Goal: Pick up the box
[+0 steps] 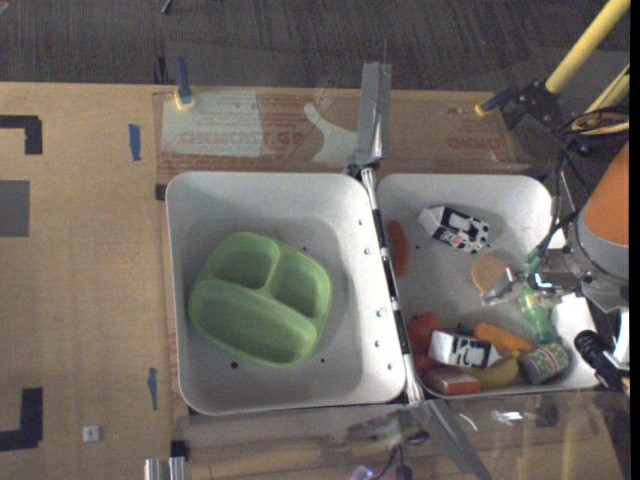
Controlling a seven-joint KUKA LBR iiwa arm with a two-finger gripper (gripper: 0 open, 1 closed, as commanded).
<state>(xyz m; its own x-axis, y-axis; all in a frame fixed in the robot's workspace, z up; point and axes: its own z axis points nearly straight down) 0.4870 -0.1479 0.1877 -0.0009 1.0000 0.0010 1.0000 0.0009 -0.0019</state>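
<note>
A small white box with black print (462, 349) lies near the front of the right bin (440, 193), wedged between a red piece (424, 328), a carrot (503, 338) and a banana (500, 372). A flat red-and-white box (455, 382) rests against the front wall just below it. Toward the back lies a black-and-white carton (455, 228). My gripper (524, 286) hangs over the right side of this bin, above a green bottle (536, 314) and beside a tan round piece (488, 271). It is up and to the right of the white box, apart from it.
The left bin (190, 368) holds a green divided plate (262, 296). A red sausage (397, 246) lies along the right bin's left wall and a can (545, 363) stands at its front right corner. The arm's orange band (612, 208) is at the right edge.
</note>
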